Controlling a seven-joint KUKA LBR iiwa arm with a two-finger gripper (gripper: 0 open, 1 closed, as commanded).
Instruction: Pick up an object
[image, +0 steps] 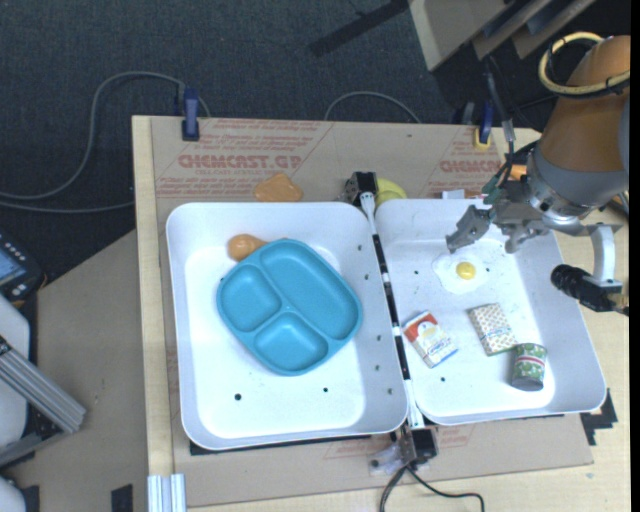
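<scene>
I count two shallow white plastic bins (200, 330). In the left one: one blue three-compartment plastic tray (288, 305) and one orange round piece (243, 245). In the right: one fried-egg toy (465, 271), one red-and-white carton (432, 338), one patterned box (493, 328), one green can (527, 365).

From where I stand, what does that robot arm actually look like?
The arm is rounded and grey, with a broad orange band above the wrist. It ends in a dark grey metal gripper with two thin fingers. A yellow cable loops near the top.
</scene>
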